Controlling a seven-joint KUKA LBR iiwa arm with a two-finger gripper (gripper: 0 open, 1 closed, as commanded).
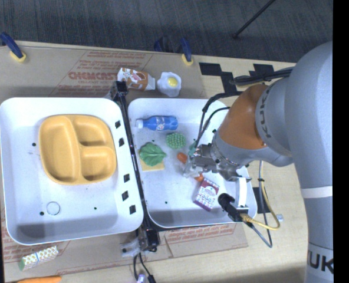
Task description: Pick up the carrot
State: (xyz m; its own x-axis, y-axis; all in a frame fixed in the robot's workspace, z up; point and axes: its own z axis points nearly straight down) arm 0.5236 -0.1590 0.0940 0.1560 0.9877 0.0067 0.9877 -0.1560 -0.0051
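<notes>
The grey arm [292, 117] is reaching in from the right over the right-hand bin [163, 211], its orange band [245, 119] sitting above the wrist, and the jaws [193, 165] are hanging low at the middle of that bin; whether they are apart or together cannot be told, since the wrist hardware is covering them. The carrot [181, 156] is lying on the bin floor as a small orange piece just left of the jaws, very close to them, and nothing is showing it held. A green bumpy toy [175, 140] is resting just above the carrot, a blue bottle [158, 122] is lying on its side near the bin's top wall, and a leafy green piece on a yellow slice [152, 155] is sitting to the left. A purple-and-white packet [207, 194] is lying below the jaws. In the left-hand bin [21, 217] a yellow divided tray [77, 146] is lying flat. On the bench [62, 66] beyond the bins, a small carton [133, 78] and a yellow-and-white toy [170, 84] are standing near each other.
</notes>
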